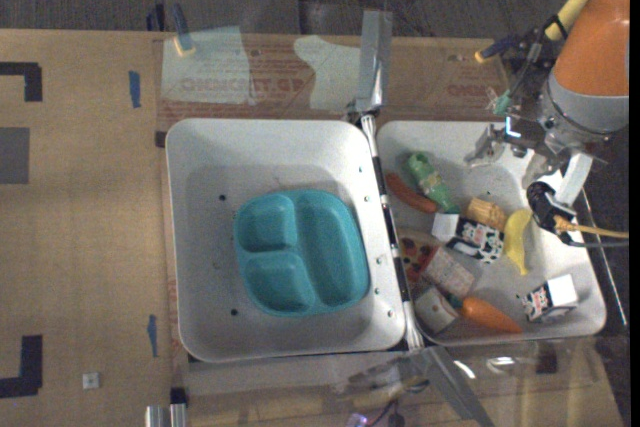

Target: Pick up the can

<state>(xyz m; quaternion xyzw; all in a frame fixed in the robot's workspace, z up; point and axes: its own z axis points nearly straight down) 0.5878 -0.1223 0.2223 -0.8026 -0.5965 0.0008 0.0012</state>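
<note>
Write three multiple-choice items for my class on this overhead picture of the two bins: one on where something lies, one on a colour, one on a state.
1. Where does the teal three-compartment plastic tray lie?
A. in the left white bin
B. in the right white bin
C. on the cardboard bench

2. What colour is the toy carrot near the right bin's front edge?
A. blue
B. orange
C. white

3. How does the small metal can rest?
A. standing on the teal tray
B. on the floor outside the bins
C. tipped on its side in the right white bin's front left corner

Answers: 1 A, the tray sits mid-floor in the left white bin; 2 B, its body is plainly orange; 3 C, its open mouth faces sideways inside the right white bin.
</note>
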